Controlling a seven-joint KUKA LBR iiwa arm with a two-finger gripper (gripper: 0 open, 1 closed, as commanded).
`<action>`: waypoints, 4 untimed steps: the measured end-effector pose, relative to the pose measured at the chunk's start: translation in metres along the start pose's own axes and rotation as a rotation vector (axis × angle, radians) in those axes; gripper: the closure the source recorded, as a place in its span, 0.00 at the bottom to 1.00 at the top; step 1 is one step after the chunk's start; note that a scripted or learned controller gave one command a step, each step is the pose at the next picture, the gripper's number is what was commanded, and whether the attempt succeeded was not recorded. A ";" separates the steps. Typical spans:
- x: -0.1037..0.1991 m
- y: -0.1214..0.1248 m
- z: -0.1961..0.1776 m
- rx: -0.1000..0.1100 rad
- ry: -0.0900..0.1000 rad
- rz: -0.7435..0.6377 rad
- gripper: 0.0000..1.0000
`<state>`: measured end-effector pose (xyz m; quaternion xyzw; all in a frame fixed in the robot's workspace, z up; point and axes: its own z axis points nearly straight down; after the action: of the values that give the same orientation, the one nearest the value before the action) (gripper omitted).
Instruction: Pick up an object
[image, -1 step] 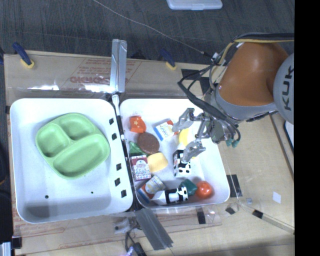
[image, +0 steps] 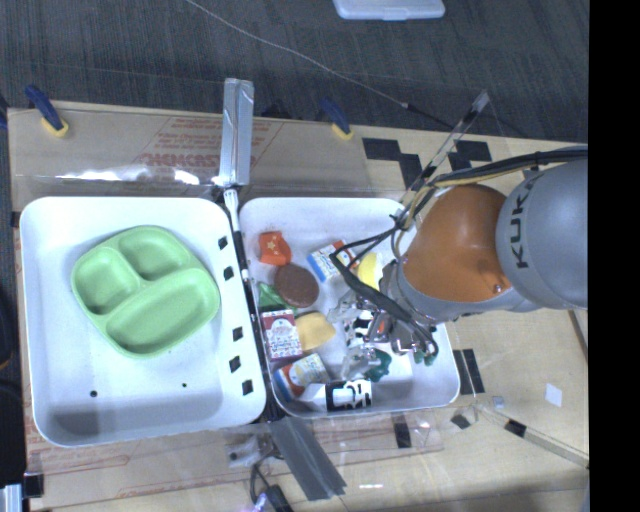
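Observation:
The right bin holds a heap of small things: a red piece, a brown round patty, a yellow block, a red and white packet, a blue and white carton, a bottle with a red end and a black and white can. My gripper reaches down from the orange wrist into the right half of this bin, just right of the yellow block. Cables and the wrist hide its fingertips.
The left bin carries a green divided plate. A metal bar stands at the back between the bins. The arm's grey body covers the right bin's right side. Clamps sit along the bench's back edge.

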<state>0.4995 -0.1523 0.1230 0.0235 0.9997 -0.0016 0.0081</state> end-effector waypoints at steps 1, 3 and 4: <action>0.008 0.006 0.016 0.008 -0.035 0.068 0.00; -0.056 0.055 0.016 0.004 0.003 -0.001 1.00; -0.030 -0.053 0.020 -0.003 0.014 -0.182 1.00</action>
<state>0.5277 -0.2069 0.1041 -0.0673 0.9977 -0.0008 0.0008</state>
